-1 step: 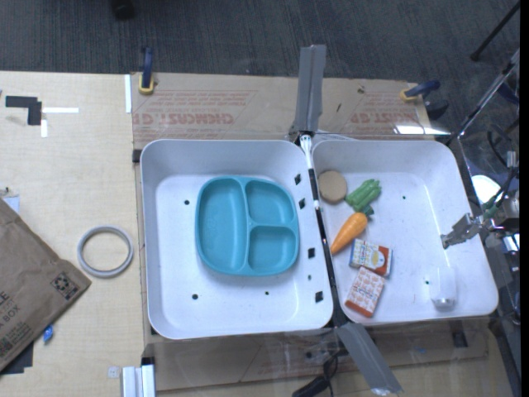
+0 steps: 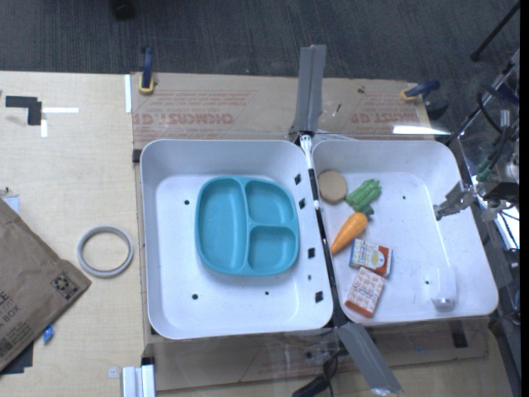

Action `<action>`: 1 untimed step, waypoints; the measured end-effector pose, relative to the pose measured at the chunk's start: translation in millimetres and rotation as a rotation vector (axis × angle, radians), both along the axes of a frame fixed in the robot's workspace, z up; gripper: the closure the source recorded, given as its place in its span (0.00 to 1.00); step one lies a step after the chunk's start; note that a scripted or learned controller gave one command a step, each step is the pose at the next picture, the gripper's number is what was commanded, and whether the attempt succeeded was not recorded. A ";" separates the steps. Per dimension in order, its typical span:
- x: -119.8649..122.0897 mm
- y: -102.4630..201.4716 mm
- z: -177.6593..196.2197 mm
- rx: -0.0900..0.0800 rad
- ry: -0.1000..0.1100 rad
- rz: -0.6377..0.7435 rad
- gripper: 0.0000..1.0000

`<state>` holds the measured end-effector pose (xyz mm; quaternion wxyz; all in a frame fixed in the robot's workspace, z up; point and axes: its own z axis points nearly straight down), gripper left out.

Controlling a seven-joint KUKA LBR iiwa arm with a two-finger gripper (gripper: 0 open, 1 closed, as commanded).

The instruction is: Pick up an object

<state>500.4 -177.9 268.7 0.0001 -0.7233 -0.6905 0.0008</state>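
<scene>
Tape ring [image 2: 105, 250] on the wooden surface [image 2: 66, 172] left of the bins. Brown cardboard box [image 2: 29, 275] at far left. Blue clamps [image 2: 147, 69] and [image 2: 421, 91] along the cardboard sheet [image 2: 223, 110] behind.

Floor: dark grey carpet [image 2: 248, 15] beyond the bench's far edge.
Bench: pale wooden top [image 2: 66, 172], brown cardboard sheet [image 2: 223, 106] clamped along its far edge.
Light: even, soft shadows.
</scene>
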 end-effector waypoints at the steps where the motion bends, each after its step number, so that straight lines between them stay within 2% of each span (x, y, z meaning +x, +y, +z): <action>1: 48.7 33.0 -115.6 0.001 0.002 0.128 0.00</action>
